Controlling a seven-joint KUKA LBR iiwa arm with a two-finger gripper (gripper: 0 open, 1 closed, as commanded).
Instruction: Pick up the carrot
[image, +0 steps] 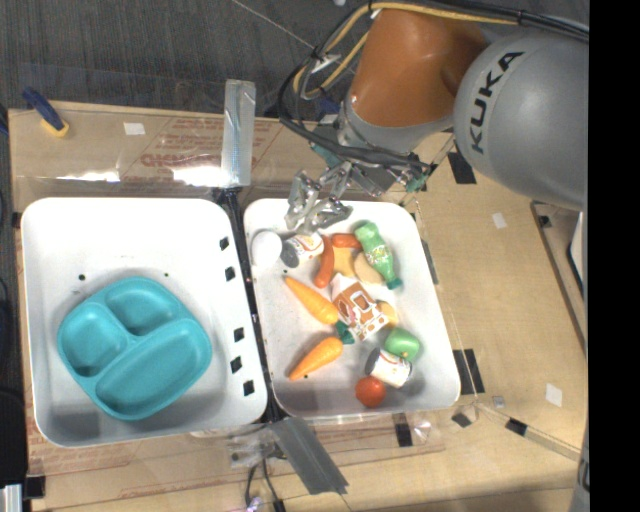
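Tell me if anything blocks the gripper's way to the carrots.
Nothing visible does. The gripper hangs at the far edge of the right bin. Both carrots, the upper carrot and the lower carrot, lie uncovered on the bin floor, though a small carton sits close beside them.

A tan bench (500, 270) fills most of the view. Behind the bench runs a dark ribbed wall (130, 45). Black tape marks (466, 372) sit on the bench, with a clear plastic sheet (170, 150) near its back edge.
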